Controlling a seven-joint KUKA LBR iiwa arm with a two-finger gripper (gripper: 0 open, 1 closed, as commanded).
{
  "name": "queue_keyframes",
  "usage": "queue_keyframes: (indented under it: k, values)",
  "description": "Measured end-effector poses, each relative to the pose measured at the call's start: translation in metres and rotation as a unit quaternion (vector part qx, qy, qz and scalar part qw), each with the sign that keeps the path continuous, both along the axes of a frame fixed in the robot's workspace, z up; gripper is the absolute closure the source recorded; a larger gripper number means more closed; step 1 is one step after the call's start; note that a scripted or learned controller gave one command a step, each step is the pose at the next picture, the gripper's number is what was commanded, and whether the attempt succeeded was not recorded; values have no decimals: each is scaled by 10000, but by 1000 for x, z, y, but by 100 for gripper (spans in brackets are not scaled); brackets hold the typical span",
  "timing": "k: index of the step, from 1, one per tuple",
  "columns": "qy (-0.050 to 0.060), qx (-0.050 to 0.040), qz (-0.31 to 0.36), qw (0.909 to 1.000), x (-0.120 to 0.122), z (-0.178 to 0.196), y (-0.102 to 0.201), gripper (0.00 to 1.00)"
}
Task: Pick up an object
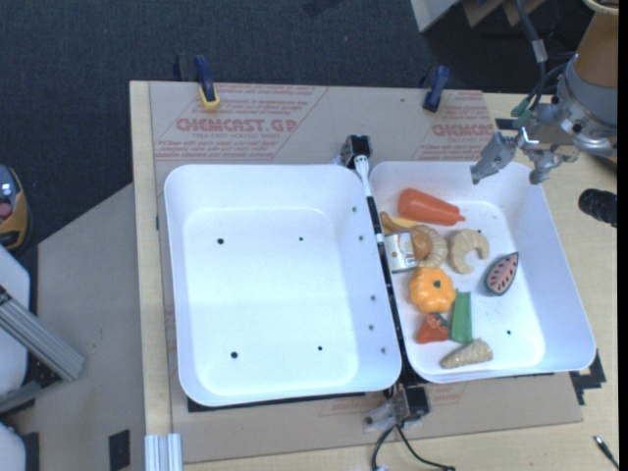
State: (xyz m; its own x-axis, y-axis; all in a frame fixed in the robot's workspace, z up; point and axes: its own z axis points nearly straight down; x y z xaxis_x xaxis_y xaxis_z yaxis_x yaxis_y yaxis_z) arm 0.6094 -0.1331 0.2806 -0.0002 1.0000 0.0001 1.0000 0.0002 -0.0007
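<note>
The claw (pixel 514 162) hangs above the far rim of the right bin (pixel 559 273), its two grey metal fingers spread apart with nothing between them; one angular fingertip (pixel 488 163) juts toward the left, the other sits near the bin's back corner. Behind it the arm's wrist (pixel 593 96) shows a rounded grey shell under a tan-orange band.

The objects lie well below the claw, clustered in the left half of the right bin. A smooth, tapered orange carrot (pixel 429 205) rests farthest back. Just in front sit a lumpy beige piece (pixel 429 244) and a curled pale cashew-like shape (pixel 469 247). A ribbed, glossy orange pumpkin (pixel 432 289) sits beneath them, touching a flat green strip (pixel 460 315) and a small red piece (pixel 430 331). A rough tan root-like piece (pixel 467 354) lies nearest the front rim. A watermelon slice (pixel 501 273), oval with a dark rind, lies apart to the right.

The left bin (pixel 196 263) is a shallow, glossy white plastic tray with rounded corners.
</note>
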Motion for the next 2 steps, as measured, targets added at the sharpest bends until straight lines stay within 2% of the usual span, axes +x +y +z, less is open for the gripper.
queue_keyframes:
  k: [1, 2]
  values:
    - [81, 14, -24, 10000, -35, -167, -38, 0]
    - [34, 19, 1, 10000, -75, -198, 8, 0]
